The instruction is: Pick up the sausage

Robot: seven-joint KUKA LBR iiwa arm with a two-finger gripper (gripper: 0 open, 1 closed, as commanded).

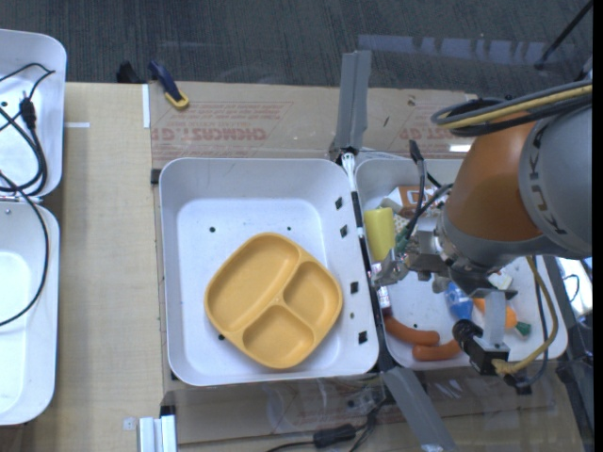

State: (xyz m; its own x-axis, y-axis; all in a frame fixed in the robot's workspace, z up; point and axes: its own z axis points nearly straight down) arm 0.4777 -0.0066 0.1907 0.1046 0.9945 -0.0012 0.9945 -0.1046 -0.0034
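Sausage lies at the near edge of the right bin, under the arm

Sausage (412, 331) sits on the floor of the right bin (400, 354), close to that bin's near rim and just right of the wall shared with the left bin. It is a long reddish-orange link, gently curved, lying flat; a second, shorter piece of the same colour (435, 351) lies just beside it, a little nearer the rim. Nothing grips either one.

Nearest the camera, the tabletop (104, 252) is pale wood, with a strip of brown printed cardboard (254, 125) at its far side and dark grey carpet (236, 17) beyond that. White trays with black cables (24, 139) lie off to the left.

The left bin (179, 281) holds a yellow divided plate (273, 299) with three compartments, set at an angle on the bin floor.

In the right bin, farther back than the sausage, a yellow block (379, 232) stands by the shared wall. A blue item (459, 304) and an orange item (512, 318) lie to the sausage's right, partly hidden by the arm.

The arm (556, 186) reaches in from the right, its orange band (490, 186) hanging over the right bin's middle. The gripper (400, 260) points left toward the shared wall, above and beyond the sausage and apart from it. Cables and hardware clutter the view there, so I cannot tell whether the fingers are parted or closed.
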